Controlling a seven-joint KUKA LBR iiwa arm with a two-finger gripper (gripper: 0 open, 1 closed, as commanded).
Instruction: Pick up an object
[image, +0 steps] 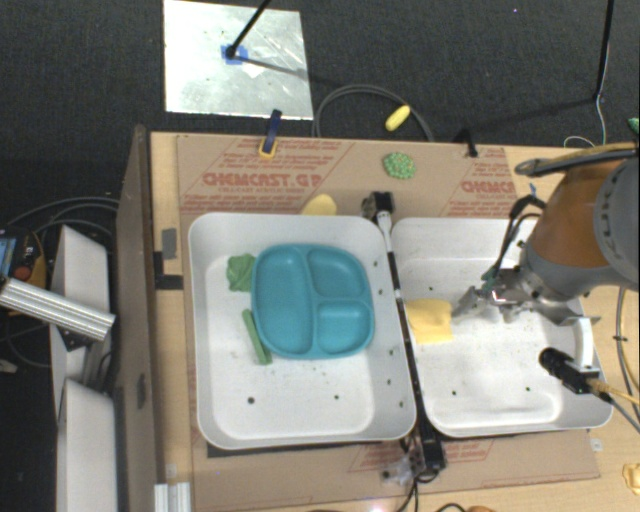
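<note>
Yellow block (430, 322) is the likeliest thing to be picked, and it is found just to the left of the gripper (478, 298), near but not between its fingers. Whether those fingers are spread or pressed together cannot be told, as they are blurred against the white floor. The block is seen lying flat in the right bin (500, 405), close against that bin's left wall, with its longer side running roughly left to right. It appears pale yellow, soft-edged and somewhat wedge-shaped, like a toy slice of cheese. A short reach leftward and down is judged to be needed. In the left bin (290, 415) a teal divided plate (312, 300) and green pieces (240, 270) are laid, well apart from the gripper.
</note>
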